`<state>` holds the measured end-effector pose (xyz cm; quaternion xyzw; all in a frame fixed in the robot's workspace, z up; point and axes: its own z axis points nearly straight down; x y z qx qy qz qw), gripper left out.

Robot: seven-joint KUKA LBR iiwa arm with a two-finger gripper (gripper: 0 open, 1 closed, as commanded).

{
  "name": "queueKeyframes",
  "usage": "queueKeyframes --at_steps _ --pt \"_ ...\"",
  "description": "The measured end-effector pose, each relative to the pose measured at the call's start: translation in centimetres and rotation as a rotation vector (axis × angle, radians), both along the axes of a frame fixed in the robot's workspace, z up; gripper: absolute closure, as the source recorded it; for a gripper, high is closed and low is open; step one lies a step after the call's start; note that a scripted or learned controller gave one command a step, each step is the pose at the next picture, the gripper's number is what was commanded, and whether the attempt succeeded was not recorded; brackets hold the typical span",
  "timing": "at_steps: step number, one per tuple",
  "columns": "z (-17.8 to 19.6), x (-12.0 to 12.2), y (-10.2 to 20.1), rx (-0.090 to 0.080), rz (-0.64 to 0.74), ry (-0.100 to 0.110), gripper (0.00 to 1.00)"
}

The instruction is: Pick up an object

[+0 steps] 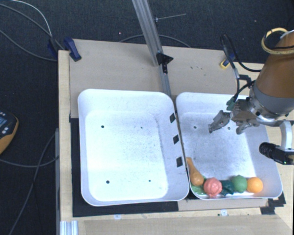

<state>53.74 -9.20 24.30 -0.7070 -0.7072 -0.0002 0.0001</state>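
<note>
Camera view: the bench [125,61] carries 2 shallow white bins side by side. The left bin [90,100] has only dark specks on its floor. The right bin [186,99] holds a row of small items crowded against its near wall: an orange carrot-shaped piece [194,172] lying at a slant beside the divider, a pink ball [212,186] just right of it, a small blue-green item [228,186] touching the ball, a green ball [239,183], and an orange ball [255,185] at the right end.

The arm [279,66] comes in from the right, its orange band above the grey wrist. The gripper [230,123] hangs over the far right part of the right bin, well apart from the row of items. Its 2 fingers [217,123] are spread apart with nothing between them, tips pointing down and to the left toward the bin floor

A slanted metal pole [149,28] crosses the far edge of the bench
</note>
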Motion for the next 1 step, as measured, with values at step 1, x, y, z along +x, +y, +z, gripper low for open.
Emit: queueKeyframes --at_steps 1 --pt "6.92 0.27 -4.16 -0.002 -0.003 -0.006 0.00"
